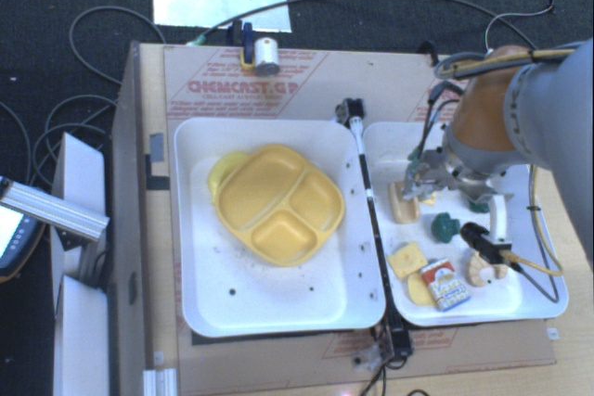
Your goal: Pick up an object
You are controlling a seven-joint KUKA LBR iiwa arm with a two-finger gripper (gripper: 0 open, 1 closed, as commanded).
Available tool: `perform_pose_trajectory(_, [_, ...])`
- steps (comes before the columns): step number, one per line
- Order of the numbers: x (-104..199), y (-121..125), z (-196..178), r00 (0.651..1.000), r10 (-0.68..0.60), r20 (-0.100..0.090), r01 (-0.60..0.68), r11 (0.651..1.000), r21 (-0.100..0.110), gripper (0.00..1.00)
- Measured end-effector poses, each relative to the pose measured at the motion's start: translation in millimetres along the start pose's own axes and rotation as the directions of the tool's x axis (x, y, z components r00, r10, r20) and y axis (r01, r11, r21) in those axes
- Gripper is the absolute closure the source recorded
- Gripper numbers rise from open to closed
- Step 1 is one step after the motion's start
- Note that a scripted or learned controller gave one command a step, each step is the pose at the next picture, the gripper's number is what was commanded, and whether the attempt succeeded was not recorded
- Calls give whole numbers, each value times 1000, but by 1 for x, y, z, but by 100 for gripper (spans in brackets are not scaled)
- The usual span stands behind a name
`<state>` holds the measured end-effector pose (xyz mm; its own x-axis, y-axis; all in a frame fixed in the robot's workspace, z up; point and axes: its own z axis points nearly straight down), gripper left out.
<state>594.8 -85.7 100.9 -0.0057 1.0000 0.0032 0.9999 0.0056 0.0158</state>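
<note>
Tan block [405, 203] lies in the right bin [394, 148], close to that bin's left wall and about midway between its far and near edges; its long axis runs from the far side toward the near side of the bench, leaning only slightly, with its upper end pointing at the gripper [419, 179]. The gripper sits directly over that upper end, touching or just above it, and it cannot be told whether it is wide, narrow or closed on anything. Starting from the left, the left bin [239, 294] holds a yellow divided plate [280, 204] that lies tilted across its middle, with a second yellow rim [221, 173] peeking out from beneath its left side. In the right bin, nearer than the tan block, a yellow slice [406, 260] lies flat, with a red and white packet [447, 284] just beside it to the right. A small green piece [444, 226] rests right of the tan block, apart from it. A pale lump [481, 270] lies further right, near the packet. The grey arm [549, 107] reaches in from the right above the bin
</note>
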Motion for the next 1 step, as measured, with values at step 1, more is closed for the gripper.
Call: perform_pose_trajectory(1, [23, -17, -120, 1000, 1, 4, -1, 1000, 11, 100])
